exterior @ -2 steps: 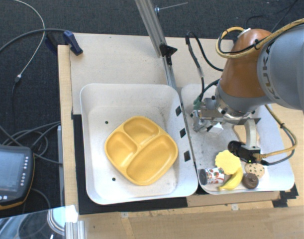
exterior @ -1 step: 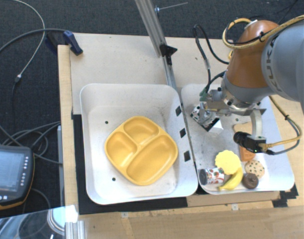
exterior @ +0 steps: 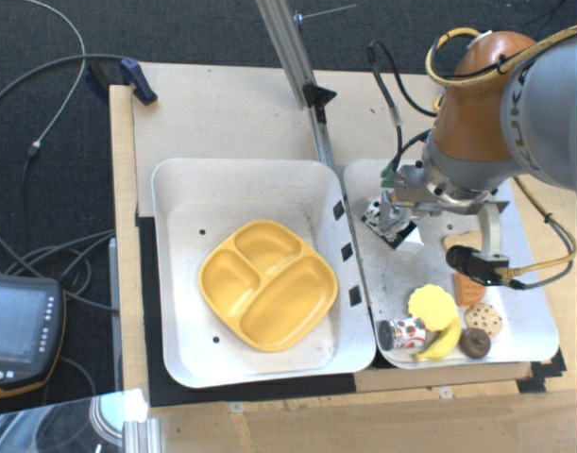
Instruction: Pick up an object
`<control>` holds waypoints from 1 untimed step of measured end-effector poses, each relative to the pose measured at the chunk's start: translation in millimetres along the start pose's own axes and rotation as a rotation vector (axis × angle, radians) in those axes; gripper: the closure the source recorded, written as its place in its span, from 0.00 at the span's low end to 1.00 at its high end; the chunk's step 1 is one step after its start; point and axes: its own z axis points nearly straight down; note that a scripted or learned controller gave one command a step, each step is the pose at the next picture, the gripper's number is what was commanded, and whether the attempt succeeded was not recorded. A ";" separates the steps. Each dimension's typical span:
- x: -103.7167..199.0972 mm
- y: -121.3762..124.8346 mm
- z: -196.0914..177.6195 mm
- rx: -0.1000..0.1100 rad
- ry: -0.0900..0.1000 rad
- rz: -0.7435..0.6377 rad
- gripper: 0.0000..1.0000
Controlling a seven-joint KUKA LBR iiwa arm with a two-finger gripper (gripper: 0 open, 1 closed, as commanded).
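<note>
The left white bin (exterior: 175, 253) has open floor all around the yellow three-compartment plastic plate (exterior: 268, 283) lying at its middle. In the right white bin (exterior: 543, 319), the grey arm's wrist and gripper (exterior: 394, 221) occupy the upper part. Its near end is crowded: a yellow banana (exterior: 439, 342), small printed can (exterior: 403, 332), cookie (exterior: 483, 318) and brown doughnut (exterior: 474, 343) lie close together. Bare floor remains between them and the gripper.

Yellow banana (exterior: 443, 341), small can (exterior: 405, 332), cookie (exterior: 483, 318), brown donut (exterior: 475, 343) clustered at right bin's near edge.
</note>
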 end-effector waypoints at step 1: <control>-21.3 25.2 -11.5 -0.001 -0.001 0.001 1.00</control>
